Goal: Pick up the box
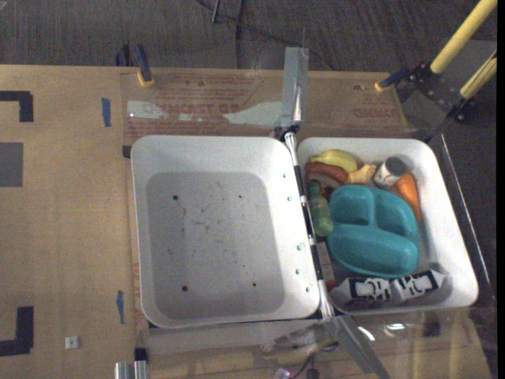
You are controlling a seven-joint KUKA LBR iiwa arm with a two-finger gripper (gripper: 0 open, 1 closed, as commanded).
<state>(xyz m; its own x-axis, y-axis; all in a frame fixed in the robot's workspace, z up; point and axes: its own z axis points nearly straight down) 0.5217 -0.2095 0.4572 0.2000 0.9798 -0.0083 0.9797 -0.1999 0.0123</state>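
Observation:
A long black-and-white printed box point(392, 287) lies flat along the near wall of the right bin point(456, 235). Just behind it sits a teal divided tray point(371, 229), turned over at a slant and taking up the bin's middle.
At the right bin's back lie a banana point(335, 159), an orange carrot-like piece point(408, 193), a small can point(390, 170), a reddish piece point(325, 170) and a green bottle point(319, 212) by the left wall. The left bin point(150, 212) stands beside it. A yellow-handled clamp point(461, 34) is at upper right.

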